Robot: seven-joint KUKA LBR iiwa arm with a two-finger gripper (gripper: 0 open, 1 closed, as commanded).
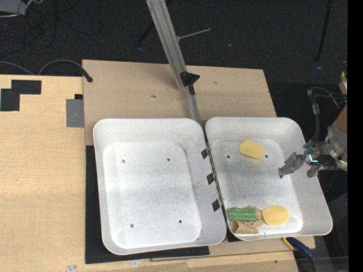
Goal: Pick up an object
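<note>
The right bin (266,123) holds several small objects. A yellow lump (251,149) lies near its far side. At its near edge a green ridged piece (241,213), a tan piece (246,226) under it and a round yellow piece (275,215) lie packed together. My gripper (300,169) hangs over the right rim of this bin, to the right of the yellow lump and apart from it. Its fingers (290,165) are spread open with nothing between them.
The left bin (113,130) sits beside the right one, joined to it by black clips (210,178). A slanted aluminium rail (170,44) rises behind the bins. A blue-and-yellow item (297,246) lies on the bench just past the right bin's near corner.
</note>
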